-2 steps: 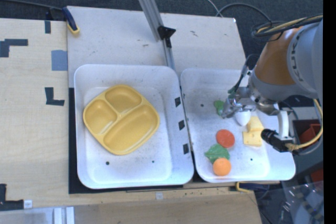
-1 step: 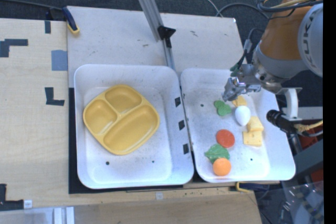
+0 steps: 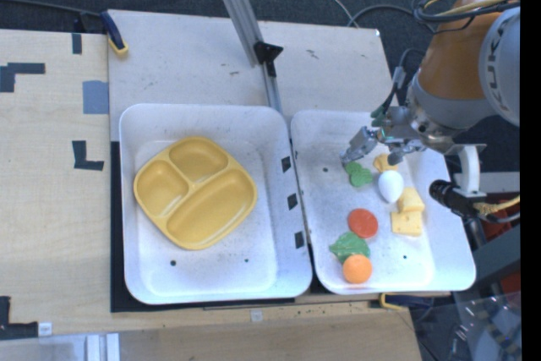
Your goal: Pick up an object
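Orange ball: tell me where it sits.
The orange ball lies in the right bin, near its front edge, touching the green leafy piece and below the red disc.

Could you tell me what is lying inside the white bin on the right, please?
The right white bin holds a white egg, red tomato, orange ball, yellow cheese wedge and two green leafy pieces. The gripper covers whatever lies beneath it.

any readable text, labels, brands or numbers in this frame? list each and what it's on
"KU": dark letters running down the grey arm at the frame's right edge; the rest of the word is cut off.
No other text: the yellow tray, both white bins and the toy food carry no print, and the dark marks on the bench are plain tape pieces, not characters.
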`<state>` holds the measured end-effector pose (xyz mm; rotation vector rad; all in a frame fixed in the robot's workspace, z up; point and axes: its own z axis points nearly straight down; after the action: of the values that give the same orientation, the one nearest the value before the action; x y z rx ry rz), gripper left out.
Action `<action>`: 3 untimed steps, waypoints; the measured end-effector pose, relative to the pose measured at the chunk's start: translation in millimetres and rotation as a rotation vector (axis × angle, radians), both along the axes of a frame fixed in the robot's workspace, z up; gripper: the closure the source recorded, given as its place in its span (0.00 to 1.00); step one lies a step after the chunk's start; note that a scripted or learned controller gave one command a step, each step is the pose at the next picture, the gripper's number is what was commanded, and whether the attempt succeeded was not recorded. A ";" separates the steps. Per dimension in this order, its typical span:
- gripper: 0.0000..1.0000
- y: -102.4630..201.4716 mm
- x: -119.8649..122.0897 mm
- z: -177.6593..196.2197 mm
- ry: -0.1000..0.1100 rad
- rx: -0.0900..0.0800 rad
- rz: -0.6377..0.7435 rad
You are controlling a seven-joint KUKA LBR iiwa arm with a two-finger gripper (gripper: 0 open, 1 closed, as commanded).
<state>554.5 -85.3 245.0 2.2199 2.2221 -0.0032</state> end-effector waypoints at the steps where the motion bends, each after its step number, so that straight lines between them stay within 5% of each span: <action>1: 0.00 37.3 -63.2 -60.2 0.012 0.005 0.000; 2: 0.00 -11.1 -62.9 -157.1 -0.001 0.002 -0.003; 3: 0.00 -7.2 -67.3 -154.1 -0.008 -0.002 -0.001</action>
<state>487.1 -92.5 91.0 2.2162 2.2158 0.0045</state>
